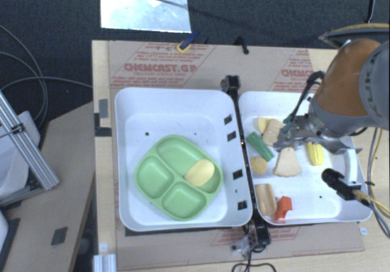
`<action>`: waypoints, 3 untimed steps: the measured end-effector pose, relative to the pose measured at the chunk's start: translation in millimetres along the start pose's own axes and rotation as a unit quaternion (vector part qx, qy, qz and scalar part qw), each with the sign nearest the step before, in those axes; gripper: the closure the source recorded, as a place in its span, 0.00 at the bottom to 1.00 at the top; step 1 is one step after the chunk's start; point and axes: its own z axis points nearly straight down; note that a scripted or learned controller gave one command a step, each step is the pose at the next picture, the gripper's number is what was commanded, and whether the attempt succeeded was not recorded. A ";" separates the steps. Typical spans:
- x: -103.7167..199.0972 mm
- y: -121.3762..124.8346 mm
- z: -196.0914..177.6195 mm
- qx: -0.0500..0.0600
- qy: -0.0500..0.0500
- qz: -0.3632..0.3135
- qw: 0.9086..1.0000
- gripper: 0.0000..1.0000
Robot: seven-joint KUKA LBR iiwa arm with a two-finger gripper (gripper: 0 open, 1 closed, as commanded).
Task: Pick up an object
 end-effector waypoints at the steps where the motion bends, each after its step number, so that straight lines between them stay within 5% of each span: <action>1: 106.4 15.9 5.6 0.005 0.002 -0.002 1.000 1.00; 2: 177.4 -46.2 5.6 0.008 0.002 0.000 1.000 1.00; 3: 128.0 -33.0 -144.0 -0.003 0.000 0.005 1.000 1.00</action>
